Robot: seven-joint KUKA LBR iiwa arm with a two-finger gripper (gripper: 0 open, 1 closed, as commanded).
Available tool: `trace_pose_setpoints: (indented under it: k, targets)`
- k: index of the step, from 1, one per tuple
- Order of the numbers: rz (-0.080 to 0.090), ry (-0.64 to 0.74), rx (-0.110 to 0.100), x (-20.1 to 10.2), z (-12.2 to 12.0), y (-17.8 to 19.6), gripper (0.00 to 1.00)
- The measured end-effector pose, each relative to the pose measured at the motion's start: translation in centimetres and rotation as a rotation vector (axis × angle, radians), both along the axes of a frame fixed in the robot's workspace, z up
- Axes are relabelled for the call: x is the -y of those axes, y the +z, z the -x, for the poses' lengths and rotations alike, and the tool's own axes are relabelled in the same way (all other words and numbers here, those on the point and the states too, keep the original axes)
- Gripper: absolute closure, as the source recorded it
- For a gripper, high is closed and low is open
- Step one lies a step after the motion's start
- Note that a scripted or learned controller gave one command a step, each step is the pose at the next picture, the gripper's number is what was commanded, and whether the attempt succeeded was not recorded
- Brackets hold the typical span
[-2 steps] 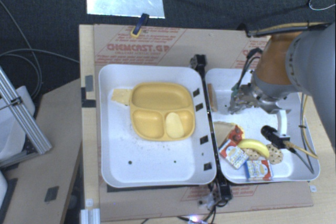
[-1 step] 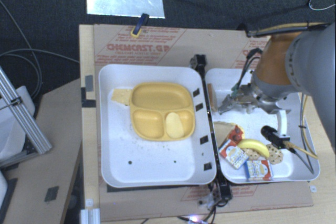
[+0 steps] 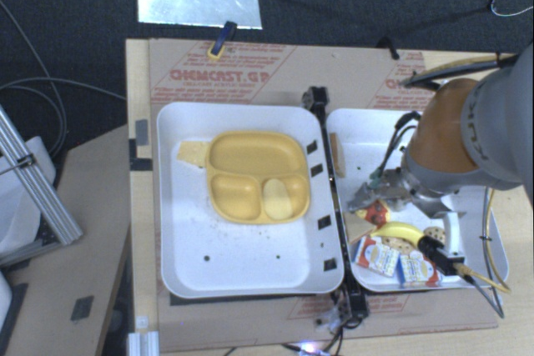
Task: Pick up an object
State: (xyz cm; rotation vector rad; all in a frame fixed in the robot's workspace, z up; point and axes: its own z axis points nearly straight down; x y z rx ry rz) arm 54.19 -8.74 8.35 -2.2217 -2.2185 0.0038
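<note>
Hand [image 3: 373, 194] low in right bin [image 3: 359, 137], grip state indiscernible; advise centring over banana [image 3: 400, 233] before descending, clear of snack packet [image 3: 385, 256].

Both bins [image 3: 179, 204] are white. The divided tray [image 3: 254, 176] is pale yellow, as is the egg-shaped piece [image 3: 278, 198] in it. A banana [image 3: 400, 233] is yellow; the small cartons [image 3: 396, 259] show red, white and blue print.

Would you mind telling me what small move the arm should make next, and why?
Probably a short descent. The gripper hangs low in the right bin, just above a small red item and the banana, with nothing seen between it and them. Lowering onto the nearest item seems the sensible next step.
</note>
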Motion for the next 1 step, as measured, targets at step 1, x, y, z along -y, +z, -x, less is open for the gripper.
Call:
trace_pose_setpoints:
  k: [1]
  targets:
    - [0.000, 0.003, 0.008, -0.08, -0.39, 1.18, 1.00]
